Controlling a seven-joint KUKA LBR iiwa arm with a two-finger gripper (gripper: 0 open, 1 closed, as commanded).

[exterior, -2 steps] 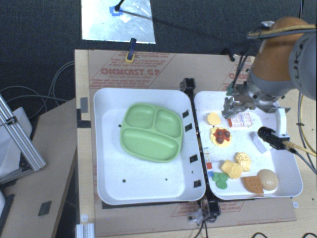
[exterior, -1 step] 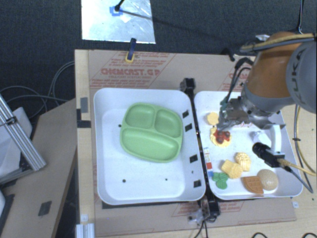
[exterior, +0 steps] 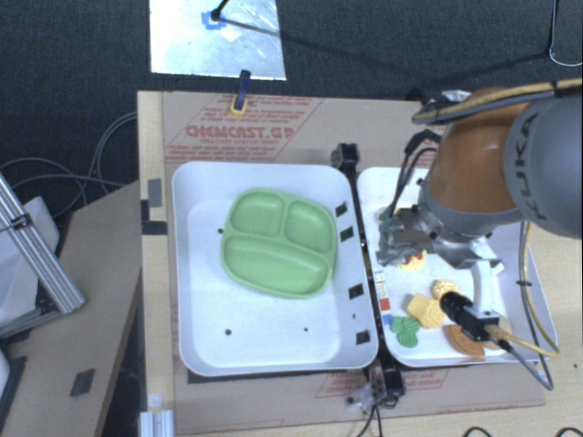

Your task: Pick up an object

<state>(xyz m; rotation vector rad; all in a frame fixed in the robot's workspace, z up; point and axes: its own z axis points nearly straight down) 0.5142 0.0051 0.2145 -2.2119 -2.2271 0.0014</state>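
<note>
I work in a robotics lab, not a home or a shop. My surface (exterior: 273, 121) is a plain board stencilled with red lettering, set on dark carpet (exterior: 73, 53). Two shallow white bins (exterior: 196, 244) sit side by side, joined by black clips (exterior: 351, 235) along their shared edge. Loose cables (exterior: 100, 153) trail across the floor at the left, beside an aluminium extrusion frame (exterior: 36, 253). A shiny metal plate (exterior: 214, 25) lies on the carpet beyond the board. My own grey and orange arm (exterior: 492, 167) carries bundled wiring.
</note>
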